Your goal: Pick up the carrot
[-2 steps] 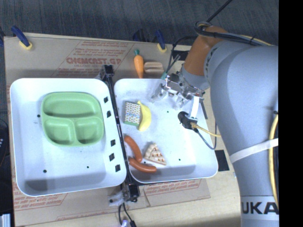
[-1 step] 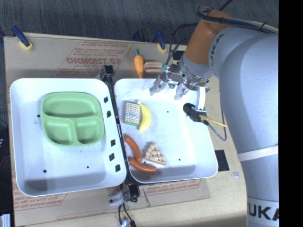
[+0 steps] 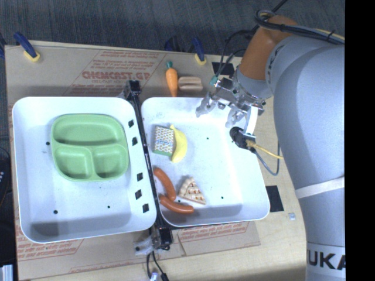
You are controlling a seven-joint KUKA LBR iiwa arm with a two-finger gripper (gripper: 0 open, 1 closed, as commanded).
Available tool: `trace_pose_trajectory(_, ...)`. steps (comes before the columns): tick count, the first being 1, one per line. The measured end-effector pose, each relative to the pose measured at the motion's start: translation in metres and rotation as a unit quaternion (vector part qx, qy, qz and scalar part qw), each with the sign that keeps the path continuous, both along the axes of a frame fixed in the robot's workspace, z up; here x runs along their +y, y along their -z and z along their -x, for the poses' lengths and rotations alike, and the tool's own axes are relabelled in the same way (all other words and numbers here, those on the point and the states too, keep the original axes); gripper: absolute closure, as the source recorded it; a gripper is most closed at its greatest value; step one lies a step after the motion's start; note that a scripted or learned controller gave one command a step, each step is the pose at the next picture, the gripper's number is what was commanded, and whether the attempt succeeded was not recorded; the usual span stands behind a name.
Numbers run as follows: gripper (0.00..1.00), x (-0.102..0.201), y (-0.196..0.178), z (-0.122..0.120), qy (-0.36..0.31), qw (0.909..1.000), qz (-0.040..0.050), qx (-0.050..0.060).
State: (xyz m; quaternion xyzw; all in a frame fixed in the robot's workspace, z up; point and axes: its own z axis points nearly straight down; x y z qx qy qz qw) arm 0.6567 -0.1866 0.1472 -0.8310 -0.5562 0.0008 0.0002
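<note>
The gripper (image 3: 218,105) hovers over the far edge of the right bin (image 3: 234,174), its fingers (image 3: 203,108) spread apart with nothing between them and touching nothing. The carrot (image 3: 171,81) lies to the left of the fingers and a little beyond them, outside the bin on the cardboard of the counter (image 3: 105,69). Its long axis runs near to far, green top pointing away, orange tip toward the bin's rim.

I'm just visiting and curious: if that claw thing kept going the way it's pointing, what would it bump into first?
The gripper points left and down over the right bin's far edge. Going straight on, it would probably meet the bin's bare white floor first, short of the yellow banana. Depth is hard to judge from above.
</note>
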Motion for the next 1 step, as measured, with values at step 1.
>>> trace_pose_trajectory(1,0.0,-0.0011,0.036,0.0005,0.03,0.9995,-0.001,0.002)
